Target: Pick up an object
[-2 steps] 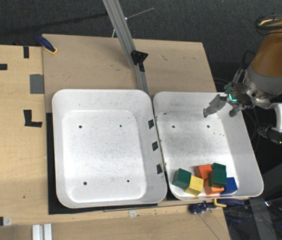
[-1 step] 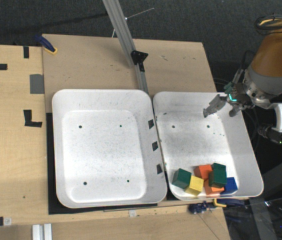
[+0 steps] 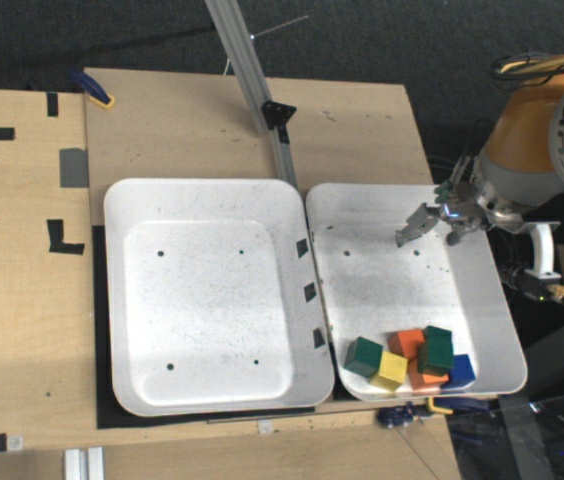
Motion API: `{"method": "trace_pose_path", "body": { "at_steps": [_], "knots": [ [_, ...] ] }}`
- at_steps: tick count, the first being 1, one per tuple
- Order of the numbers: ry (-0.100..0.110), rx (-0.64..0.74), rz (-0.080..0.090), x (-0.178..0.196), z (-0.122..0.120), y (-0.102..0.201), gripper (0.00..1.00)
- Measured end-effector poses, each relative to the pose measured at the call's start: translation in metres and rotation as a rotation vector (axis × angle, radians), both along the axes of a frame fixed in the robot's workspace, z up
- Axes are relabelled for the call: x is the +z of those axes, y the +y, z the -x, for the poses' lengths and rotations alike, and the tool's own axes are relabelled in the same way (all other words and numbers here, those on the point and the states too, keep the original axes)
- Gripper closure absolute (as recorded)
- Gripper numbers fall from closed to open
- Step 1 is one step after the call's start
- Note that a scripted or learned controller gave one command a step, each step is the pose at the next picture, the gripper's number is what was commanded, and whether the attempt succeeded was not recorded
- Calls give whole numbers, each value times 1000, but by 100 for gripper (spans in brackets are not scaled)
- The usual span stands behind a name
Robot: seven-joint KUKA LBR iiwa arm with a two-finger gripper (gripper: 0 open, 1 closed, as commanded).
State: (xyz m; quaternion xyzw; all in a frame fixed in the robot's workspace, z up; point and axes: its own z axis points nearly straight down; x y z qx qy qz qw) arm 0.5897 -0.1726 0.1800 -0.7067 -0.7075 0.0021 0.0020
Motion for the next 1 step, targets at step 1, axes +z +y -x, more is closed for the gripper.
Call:
{"method": "trace_pose_path", "body": {
  "at_steps": [1],
  "knots": [
    [2,-1,0,-57,2,-9,0]
  ]
}}
